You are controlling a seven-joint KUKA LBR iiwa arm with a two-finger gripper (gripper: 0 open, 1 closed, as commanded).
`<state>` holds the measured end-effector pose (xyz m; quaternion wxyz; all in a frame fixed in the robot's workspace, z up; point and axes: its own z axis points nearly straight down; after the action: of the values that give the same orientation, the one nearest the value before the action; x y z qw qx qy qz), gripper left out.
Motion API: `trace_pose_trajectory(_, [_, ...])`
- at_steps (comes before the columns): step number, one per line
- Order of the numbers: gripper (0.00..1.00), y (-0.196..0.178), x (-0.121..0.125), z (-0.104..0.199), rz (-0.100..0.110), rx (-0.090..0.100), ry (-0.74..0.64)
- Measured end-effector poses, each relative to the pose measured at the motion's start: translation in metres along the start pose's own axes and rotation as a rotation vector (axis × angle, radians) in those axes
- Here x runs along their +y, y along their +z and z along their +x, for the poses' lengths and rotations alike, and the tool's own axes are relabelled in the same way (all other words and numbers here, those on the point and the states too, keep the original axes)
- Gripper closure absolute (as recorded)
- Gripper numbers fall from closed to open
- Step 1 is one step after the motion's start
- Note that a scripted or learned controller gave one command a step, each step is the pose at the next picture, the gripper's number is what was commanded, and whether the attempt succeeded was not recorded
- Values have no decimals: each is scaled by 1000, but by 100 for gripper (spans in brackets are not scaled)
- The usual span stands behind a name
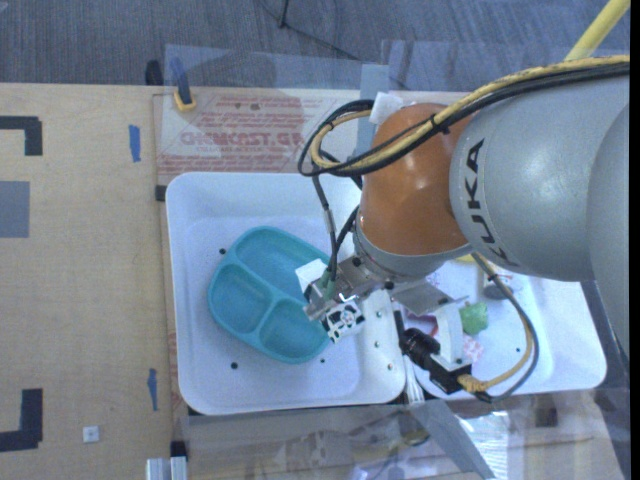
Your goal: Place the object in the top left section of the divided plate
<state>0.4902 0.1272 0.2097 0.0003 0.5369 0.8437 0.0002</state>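
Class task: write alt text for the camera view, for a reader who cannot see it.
A grey arm with an orange band reaches from the right over a teal divided plate lying in the left white bin, its pincer above the plate's right edge. A small green object lies in the right bin.

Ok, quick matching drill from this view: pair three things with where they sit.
Things:
1. plate
2. green object
3. gripper

Places:
A. right bin
B. over the plate's right edge
C. left bin

Pairs: 1-C, 2-A, 3-B
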Motion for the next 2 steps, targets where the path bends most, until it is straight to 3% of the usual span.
trace_pose_trajectory(1, [100,-15,10,2,-1,-1,-119])
trace_pose_trajectory(2, [100,-17,-10,6,3,2,-205])
